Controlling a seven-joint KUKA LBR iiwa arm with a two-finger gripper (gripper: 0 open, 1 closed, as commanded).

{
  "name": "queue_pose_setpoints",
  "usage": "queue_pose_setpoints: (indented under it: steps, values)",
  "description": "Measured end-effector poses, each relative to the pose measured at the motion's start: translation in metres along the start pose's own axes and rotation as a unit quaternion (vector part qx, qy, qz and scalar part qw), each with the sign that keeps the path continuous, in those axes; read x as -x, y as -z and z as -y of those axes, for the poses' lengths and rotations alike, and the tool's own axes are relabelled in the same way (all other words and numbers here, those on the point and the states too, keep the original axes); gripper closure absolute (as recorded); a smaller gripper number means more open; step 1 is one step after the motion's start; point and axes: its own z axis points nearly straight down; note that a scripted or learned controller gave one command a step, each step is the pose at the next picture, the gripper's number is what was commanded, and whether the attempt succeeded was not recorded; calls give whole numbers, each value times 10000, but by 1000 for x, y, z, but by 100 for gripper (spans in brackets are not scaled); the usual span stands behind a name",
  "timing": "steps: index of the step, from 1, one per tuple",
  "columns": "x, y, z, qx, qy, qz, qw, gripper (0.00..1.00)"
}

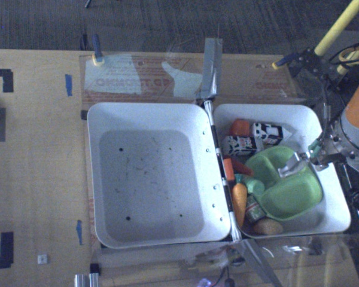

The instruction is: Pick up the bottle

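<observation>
The hand [287,167] is parked low over the green bowls [287,187] in the right bin [332,214]; open or clenched can't be told. The bottle [253,210] is wedged lower left of them, beside a carrot [239,201].

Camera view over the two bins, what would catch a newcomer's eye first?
The bright green bowls, stacked in the right bin, stand out first, with the arm's tool right over them. Along that bin's left side lie an orange carrot and two black-and-white cartons. The left bin, by contrast, is plain white beside that clutter.
</observation>
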Motion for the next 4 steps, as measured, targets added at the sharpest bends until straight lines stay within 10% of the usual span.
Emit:
queue_pose_setpoints:
  steps: [2, 3, 4]
  values:
    - [59, -165, -48, 69, 640, 30, 9979, 0]
    - [55, -151, -53, 112, 660, -10, 9978, 100]
    - [24, -30, -67, 1, -494, 4, 9988, 100]
